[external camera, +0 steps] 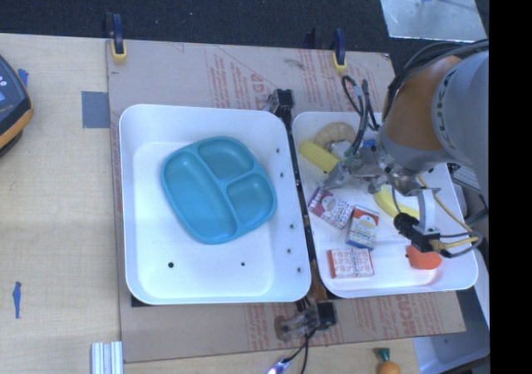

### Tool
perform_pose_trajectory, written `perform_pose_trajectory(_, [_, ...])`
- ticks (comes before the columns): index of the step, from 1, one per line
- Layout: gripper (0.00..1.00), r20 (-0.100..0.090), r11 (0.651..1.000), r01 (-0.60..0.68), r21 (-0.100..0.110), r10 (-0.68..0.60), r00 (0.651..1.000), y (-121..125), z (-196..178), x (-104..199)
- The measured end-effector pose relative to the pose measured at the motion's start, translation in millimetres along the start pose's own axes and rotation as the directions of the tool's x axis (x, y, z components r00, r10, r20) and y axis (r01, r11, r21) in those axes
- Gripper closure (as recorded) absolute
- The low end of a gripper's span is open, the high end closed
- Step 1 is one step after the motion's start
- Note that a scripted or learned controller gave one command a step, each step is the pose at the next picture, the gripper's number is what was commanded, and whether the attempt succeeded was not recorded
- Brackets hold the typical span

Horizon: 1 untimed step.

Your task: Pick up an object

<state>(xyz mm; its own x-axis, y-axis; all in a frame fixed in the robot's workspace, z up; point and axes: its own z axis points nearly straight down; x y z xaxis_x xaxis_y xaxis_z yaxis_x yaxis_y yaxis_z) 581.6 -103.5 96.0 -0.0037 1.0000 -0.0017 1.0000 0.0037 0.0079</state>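
- Currently my arm (432, 115) reaches in from the right and hangs low over the right bin (465, 277), wrist bulk covering the bin's upper right part.
- Hand (363, 166) sits among cables near the bin's upper middle; I cannot tell whether it is spread or pressed together, since the wrist and wiring hide it. Nothing visibly held.
- Candidates, all in the right bin: yellow banana-like piece (317, 156) at upper left, just beside the hand; pale ring-shaped thing (337, 131) behind it; red-and-white packet (332, 209) below; small blue-and-orange carton (362, 228) next to that; flat red box (350, 263) near the front wall; second yellow piece (384, 202) partly under the wrist; orange item (425, 258) at lower right.
- Left bin (133, 198) carries only a blue divided plate (218, 189), well apart from the hand.
- Both bins rest on a cardboard sheet clamped to the desk (50, 223).
- Step, as I judge it: approach or descent on the cluster at upper left, grasp not yet confirmed.
- Next move calls for: settling straight down on one piece, likely the yellow one nearest, closing, then lifting clear of the bin wall.
- Risk: items lie close together; a nudge could shove the packet or catch two at once.
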Motion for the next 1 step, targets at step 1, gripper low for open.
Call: perform_pose_trajectory(1, [0.00, -0.003, 1.000, 0.000, 0.018, 0.000, 1.000, 60.3, 5.1, -0.3])
